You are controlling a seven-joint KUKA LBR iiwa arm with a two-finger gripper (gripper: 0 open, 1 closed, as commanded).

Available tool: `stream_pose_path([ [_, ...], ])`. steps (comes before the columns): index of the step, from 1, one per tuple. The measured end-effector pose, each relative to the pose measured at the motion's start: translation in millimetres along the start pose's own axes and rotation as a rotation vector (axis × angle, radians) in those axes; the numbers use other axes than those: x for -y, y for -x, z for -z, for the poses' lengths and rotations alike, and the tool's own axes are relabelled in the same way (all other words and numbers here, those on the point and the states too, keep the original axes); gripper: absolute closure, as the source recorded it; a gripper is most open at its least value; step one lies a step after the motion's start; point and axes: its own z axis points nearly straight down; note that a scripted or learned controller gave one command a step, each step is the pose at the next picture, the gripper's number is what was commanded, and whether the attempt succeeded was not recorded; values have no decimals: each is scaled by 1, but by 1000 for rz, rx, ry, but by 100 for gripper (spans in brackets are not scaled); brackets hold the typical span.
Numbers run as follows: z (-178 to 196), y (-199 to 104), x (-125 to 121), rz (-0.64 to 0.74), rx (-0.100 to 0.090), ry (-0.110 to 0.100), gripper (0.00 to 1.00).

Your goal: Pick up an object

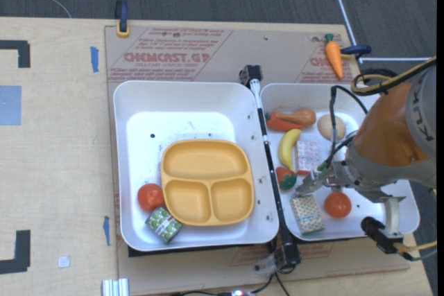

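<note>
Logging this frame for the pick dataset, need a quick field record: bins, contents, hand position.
left bin: yellow divided tray, red tomato, green patterned packet at the tray's lower left
right bin: banana, carrot-like item, pale round item, red tomato by the arm, patterned box
outside bins: orange carrot on the board
hand: over the right bin, between banana and patterned box
held object: none visible
</note>
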Motion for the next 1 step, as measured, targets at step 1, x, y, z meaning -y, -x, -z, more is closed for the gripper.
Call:
stream_pose_path([
  [1, 11, 5, -3, -4, 14, 13, 100],
])
